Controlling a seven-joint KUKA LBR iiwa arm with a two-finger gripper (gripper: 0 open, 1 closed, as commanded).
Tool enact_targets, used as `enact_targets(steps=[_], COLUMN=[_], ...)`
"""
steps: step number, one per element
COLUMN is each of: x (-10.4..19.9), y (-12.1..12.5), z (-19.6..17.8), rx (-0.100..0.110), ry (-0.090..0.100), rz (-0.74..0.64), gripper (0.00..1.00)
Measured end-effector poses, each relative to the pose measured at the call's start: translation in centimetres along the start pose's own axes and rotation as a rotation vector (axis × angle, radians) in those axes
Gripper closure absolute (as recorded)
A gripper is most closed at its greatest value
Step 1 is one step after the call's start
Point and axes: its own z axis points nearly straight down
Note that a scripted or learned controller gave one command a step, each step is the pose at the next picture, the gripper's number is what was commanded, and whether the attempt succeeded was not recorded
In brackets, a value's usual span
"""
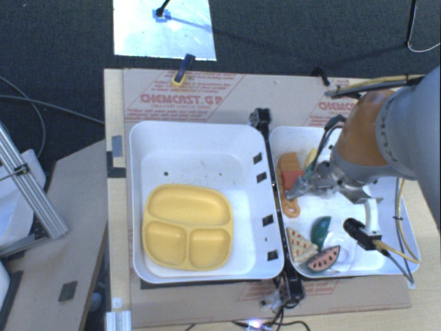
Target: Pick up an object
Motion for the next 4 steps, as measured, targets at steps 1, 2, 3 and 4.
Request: enact_targets(steps=[1, 2, 3, 4], x=[6.5, 19.4, 20.1, 20.2], y=[-5.4, -8.0, -6.7, -6.7], z=[-10.3, -9.8, -1.7, -2.4], rx=[0.005, 0.01, -0.015, -0.012], ry=[0.006, 0.009, 0.007, 0.01], rz=[-0.002, -0.011, 0.009, 0.009], gripper=[0.0, 0.0, 0.0, 1.0])
